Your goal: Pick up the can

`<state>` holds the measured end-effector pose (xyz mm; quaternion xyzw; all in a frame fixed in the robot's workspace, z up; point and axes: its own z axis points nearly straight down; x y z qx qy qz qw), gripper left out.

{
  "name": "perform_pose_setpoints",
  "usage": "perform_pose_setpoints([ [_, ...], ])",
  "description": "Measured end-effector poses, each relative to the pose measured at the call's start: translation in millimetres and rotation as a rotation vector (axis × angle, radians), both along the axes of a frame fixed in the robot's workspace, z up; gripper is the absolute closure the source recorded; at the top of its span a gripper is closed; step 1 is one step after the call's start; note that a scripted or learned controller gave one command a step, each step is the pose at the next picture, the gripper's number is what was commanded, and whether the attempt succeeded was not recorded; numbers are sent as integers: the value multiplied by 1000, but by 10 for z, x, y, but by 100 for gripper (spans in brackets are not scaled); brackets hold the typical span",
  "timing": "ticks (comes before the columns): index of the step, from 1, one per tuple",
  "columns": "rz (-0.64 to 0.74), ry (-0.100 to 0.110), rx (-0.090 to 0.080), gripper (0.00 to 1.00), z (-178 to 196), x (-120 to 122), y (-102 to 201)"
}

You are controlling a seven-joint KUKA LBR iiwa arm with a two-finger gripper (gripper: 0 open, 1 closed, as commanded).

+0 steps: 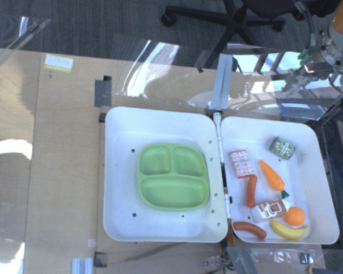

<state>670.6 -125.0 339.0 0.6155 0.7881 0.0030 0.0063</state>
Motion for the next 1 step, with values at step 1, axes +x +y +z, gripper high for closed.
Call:
perform_pose_setpoints([
  [1,438,6,-4,100,-843,-1,-682],
])
